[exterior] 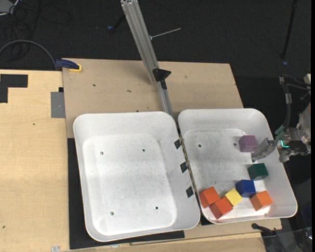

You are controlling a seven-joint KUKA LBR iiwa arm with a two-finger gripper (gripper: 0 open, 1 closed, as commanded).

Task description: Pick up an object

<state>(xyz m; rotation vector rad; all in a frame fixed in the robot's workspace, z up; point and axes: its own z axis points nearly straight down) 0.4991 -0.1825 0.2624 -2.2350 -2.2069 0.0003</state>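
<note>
Gripper [266, 149] | state unclear | purple block [247, 143] just left, touching unclear

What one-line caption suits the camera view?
Gripper beside a purple block in the right bin, coloured blocks clustered below.

I'm seeing even overhead light washing both white bins [131, 121] nearly to glare, while the surroundings beyond the bench [26, 140] are falling into darkness. Shadows are staying soft; detail is looking slightly grainy.
</note>
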